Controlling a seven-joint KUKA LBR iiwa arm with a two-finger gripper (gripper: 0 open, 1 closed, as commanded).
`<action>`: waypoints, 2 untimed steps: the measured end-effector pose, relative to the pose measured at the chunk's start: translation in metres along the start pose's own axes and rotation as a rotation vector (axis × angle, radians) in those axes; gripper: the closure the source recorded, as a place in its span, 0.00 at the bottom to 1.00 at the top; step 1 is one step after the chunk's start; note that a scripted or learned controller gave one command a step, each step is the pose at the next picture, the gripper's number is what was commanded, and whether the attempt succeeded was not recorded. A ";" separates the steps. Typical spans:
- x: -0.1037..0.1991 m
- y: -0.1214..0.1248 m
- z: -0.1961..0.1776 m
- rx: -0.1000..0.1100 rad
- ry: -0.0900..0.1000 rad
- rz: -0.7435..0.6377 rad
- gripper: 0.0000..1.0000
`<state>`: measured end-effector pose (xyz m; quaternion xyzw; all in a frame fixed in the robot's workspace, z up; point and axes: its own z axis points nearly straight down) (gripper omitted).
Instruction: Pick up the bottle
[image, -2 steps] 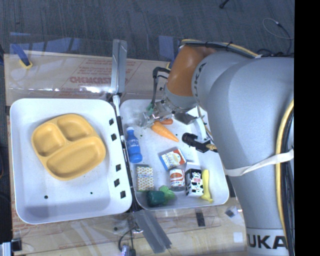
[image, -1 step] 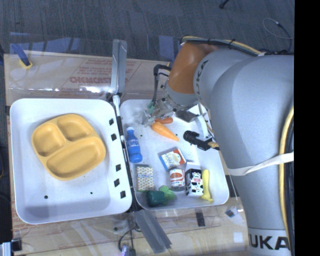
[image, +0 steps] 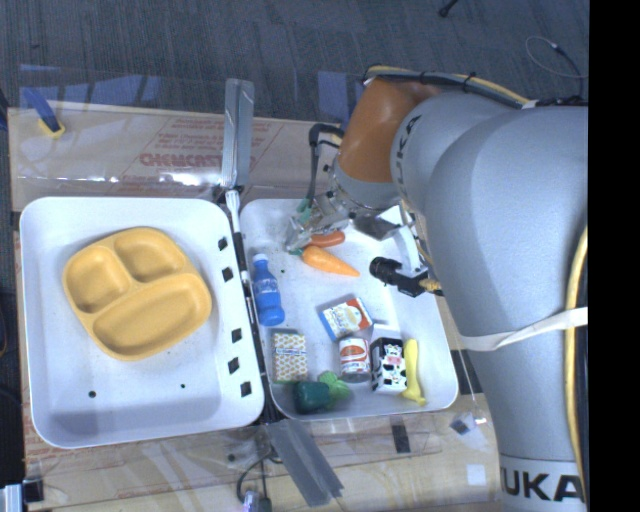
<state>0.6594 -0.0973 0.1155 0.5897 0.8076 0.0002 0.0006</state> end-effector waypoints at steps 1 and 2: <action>0.000 0.001 -0.011 -0.001 -0.001 -0.006 1.00; -0.050 -0.019 -0.006 -0.002 -0.002 -0.123 1.00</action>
